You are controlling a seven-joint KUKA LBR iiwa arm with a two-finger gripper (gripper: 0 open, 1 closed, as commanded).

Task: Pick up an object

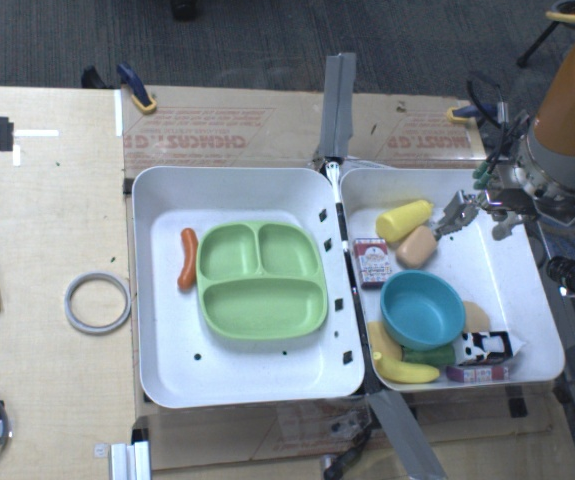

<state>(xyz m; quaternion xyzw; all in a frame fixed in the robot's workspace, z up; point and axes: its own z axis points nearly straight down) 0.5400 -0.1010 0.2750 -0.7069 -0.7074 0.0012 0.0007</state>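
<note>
Reaching into the right bin

My hand (457, 214), state unclear, hovers just right of the tan potato (416, 248), toward the tabletop's far edge.

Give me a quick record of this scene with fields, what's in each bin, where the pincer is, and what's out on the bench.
left bin: green divided plate, orange sausage-shaped toy beside the plate
right bin: blue bowl, yellow cylinder, tan rounded object, small red box, banana, black-and-white carton
pincer: over the right bin's far side, close to the yellow cylinder and tan object, nothing visibly held
bench: grey ring left of the bins
</note>
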